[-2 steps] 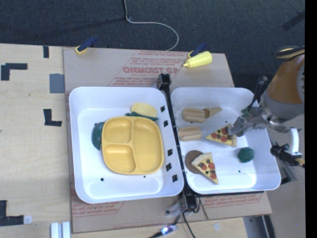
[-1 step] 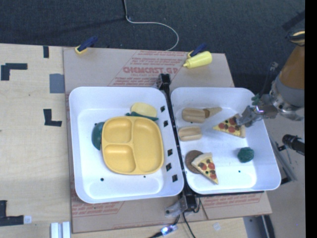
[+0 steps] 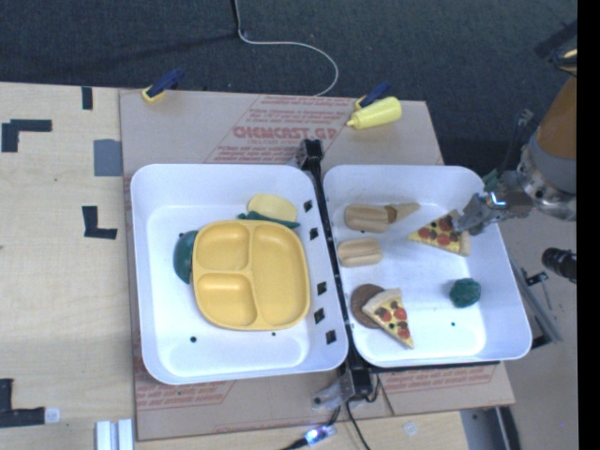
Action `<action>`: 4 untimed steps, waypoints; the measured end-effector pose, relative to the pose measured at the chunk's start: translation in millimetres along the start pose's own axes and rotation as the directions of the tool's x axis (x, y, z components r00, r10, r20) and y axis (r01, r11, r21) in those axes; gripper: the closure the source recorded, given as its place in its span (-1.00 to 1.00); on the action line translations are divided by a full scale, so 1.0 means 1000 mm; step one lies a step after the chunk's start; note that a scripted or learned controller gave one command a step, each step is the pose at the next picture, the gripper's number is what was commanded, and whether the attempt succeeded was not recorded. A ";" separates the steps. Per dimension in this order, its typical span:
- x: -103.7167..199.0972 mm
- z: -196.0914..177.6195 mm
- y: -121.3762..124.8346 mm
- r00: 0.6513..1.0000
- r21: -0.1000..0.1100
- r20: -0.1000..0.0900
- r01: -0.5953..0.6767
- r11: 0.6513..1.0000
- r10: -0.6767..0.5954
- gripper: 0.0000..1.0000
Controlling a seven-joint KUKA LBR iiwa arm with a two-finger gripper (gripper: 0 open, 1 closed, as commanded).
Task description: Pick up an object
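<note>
The right bin (image 3: 497,345) holds a tan bread roll (image 3: 367,217), a smaller tan bun (image 3: 359,250), a pizza slice (image 3: 437,236) near the far right wall, a second pizza slice (image 3: 392,314) lying on a brown disc, and a dark green lump (image 3: 465,292). My gripper (image 3: 472,217) reaches in over the bin's right wall. It is low and sits right at the right end of the upper pizza slice. Nothing is visibly lifted off the bin floor.
The left bin (image 3: 159,345) holds a yellow divided plate (image 3: 251,275), with a pale yellow piece (image 3: 272,206) and dark green items (image 3: 185,256) partly under it. A yellow clamp (image 3: 375,112) and a blue-yellow clamp (image 3: 161,84) sit behind the bins. A cable (image 3: 281,40) runs across the floor.
</note>
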State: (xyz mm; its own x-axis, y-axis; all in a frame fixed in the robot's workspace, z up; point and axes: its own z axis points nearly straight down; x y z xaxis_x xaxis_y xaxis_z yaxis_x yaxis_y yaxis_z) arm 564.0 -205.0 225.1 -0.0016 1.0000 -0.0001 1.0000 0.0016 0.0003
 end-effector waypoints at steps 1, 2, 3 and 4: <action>0.044 -0.008 -0.020 1.000 0.002 -0.002 0.003 1.000 -0.003 1.00; 0.090 0.007 -0.042 1.000 0.004 -0.001 0.001 1.000 -0.001 1.00; 0.130 0.009 -0.068 1.000 0.004 -0.001 0.001 1.000 -0.001 1.00; 0.123 -0.009 -0.067 1.000 0.001 0.000 -0.001 1.000 0.001 1.00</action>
State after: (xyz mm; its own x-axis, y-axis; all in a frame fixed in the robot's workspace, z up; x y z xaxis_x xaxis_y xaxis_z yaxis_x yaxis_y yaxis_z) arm 496.4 -81.7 233.8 -0.0008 1.0000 0.0001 1.0000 0.0008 -0.0011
